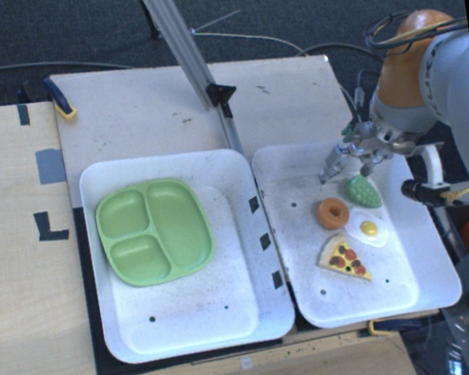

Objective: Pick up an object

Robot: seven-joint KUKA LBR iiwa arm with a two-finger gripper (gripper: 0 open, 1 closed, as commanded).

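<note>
Gripper (346,165) spread, unladen, just above green toy (363,192).

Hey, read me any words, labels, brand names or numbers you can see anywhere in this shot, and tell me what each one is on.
None can be read.
The green tray, donut, pizza slice, fried egg and green toy bear no text.
The grey tape patches on the bench are blank.
The arm shows no legible marking.
</note>
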